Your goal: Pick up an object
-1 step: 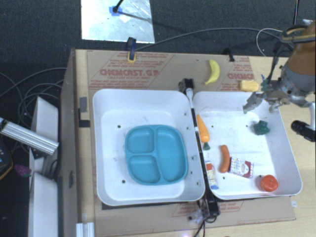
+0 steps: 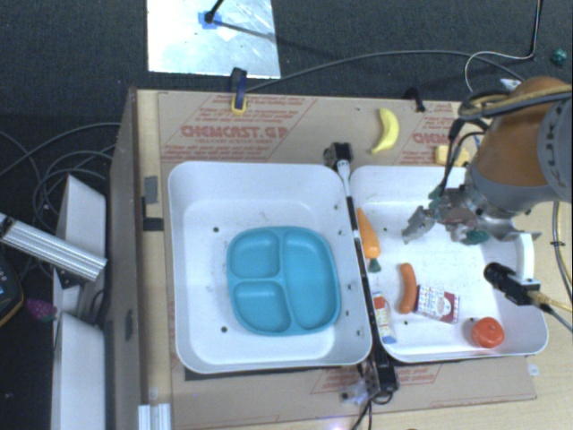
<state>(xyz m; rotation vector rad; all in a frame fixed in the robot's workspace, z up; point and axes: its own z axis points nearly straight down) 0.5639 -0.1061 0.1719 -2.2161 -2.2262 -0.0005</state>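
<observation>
Two shallow white bins [image 2: 206, 195] sit side by side. Metal fingers [image 2: 417, 225] hang over the right bin near an orange carrot [image 2: 367, 233]; whether they are spread, I cannot tell.

Blue plate [image 2: 283, 280], white bins [image 2: 192, 240], yellow banana [image 2: 387, 130], orange carrot [image 2: 367, 232]

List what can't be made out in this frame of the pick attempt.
- Gripper, camera view: too small and blurred to tell whether anything is between its fingers.
- Right bin, camera view: its upper right part is hidden by the arm.
- Red packet, camera view: label too small to read.
- Arm: cut off by the right edge.
</observation>
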